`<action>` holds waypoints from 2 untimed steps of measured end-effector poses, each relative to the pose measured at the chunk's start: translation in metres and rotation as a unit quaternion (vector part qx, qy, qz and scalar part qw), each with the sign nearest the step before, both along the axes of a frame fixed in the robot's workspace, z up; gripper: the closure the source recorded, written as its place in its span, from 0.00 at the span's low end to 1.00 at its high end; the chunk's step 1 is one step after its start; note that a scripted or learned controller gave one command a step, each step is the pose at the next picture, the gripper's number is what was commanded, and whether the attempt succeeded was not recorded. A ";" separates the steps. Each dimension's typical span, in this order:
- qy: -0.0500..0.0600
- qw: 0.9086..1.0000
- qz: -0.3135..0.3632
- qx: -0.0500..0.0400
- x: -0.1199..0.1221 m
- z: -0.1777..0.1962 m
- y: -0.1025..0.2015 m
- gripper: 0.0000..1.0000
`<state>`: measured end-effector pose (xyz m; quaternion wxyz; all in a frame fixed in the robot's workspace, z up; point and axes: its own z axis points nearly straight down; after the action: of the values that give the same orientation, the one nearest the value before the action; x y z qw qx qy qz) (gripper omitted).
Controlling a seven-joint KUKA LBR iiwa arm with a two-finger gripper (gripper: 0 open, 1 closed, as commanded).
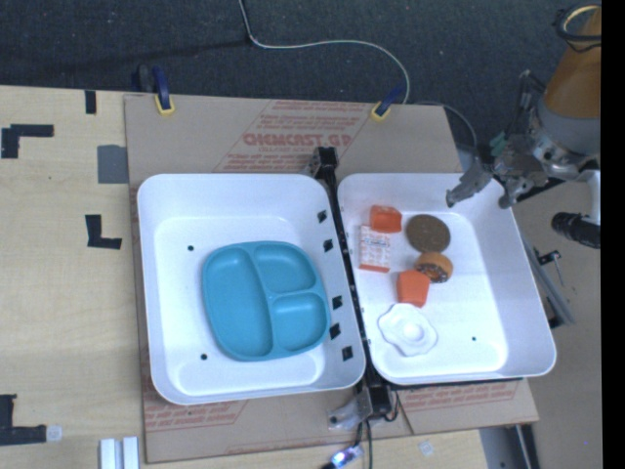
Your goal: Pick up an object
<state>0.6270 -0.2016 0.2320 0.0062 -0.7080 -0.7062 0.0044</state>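
1. Six small things lie in the right bin, the brown disc nearest the gripper.
2. Gripper fingers look spread, holding nothing.
3. Descend straight over one piece, well apart from neighbours.

Single fixed camera above the bench, angled down, both white bins in frame

Divided plate sits in left bin; right of it, right bin holds packet, block behind packet, round disc right of packet, fried egg toy nearest the front.
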 end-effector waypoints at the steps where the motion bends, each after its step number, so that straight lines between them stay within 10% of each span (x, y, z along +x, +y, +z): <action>1: -0.007 1.000 0.002 -0.002 0.003 0.009 0.001 0.00; 2: -0.005 1.000 0.002 -0.002 0.007 -0.051 -0.006 0.00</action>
<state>0.6336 -0.2076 0.1810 0.0017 -0.7068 -0.7074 0.0022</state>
